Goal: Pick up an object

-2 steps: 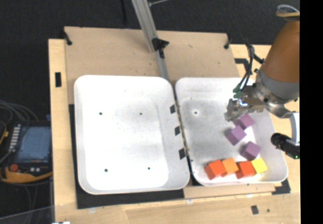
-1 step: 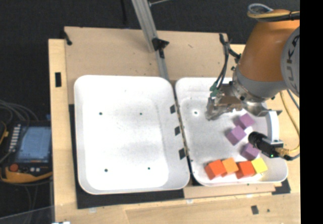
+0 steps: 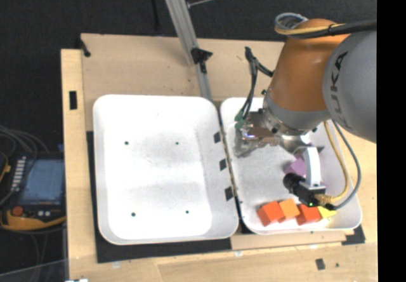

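My gripper hangs over the upper left part of the right bin, close to the wall it shares with the left bin. The grey arm with its orange band covers the bin's upper right. Along the right bin's front edge lie an orange block, a paler orange block, a red-orange block and a small yellow piece. A purple thing peeks out from under the wrist, partly hidden. Nothing shows between the gripper and these objects.
The left bin lies beside the right one, with black clips on the shared wall. A slanted metal pole rises from the bench behind the bins. A handheld screen unit sits off the bench at the far left.
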`<state>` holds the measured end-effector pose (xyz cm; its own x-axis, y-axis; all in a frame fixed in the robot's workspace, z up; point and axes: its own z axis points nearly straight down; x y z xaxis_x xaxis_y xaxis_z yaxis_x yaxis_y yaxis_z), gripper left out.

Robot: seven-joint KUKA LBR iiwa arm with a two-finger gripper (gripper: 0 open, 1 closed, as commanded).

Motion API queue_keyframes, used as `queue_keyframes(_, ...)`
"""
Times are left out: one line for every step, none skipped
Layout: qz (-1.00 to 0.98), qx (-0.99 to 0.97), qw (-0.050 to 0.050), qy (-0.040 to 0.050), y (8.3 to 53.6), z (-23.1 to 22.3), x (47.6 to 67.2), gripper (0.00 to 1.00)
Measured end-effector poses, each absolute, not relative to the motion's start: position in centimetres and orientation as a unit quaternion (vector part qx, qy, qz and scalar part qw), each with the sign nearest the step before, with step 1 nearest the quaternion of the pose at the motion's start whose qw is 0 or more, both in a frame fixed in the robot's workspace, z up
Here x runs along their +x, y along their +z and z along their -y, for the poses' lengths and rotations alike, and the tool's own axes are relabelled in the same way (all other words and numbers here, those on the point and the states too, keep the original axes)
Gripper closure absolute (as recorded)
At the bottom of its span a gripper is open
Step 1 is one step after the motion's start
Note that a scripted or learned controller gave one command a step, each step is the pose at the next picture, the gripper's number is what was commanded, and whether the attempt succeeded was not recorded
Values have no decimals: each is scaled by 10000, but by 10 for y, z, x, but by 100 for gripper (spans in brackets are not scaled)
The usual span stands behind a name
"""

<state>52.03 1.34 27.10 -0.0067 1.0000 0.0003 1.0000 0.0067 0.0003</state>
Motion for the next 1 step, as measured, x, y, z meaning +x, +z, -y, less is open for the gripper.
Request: queue_keyframes(-7090,7052,-10,-12,247,-58,527,100)
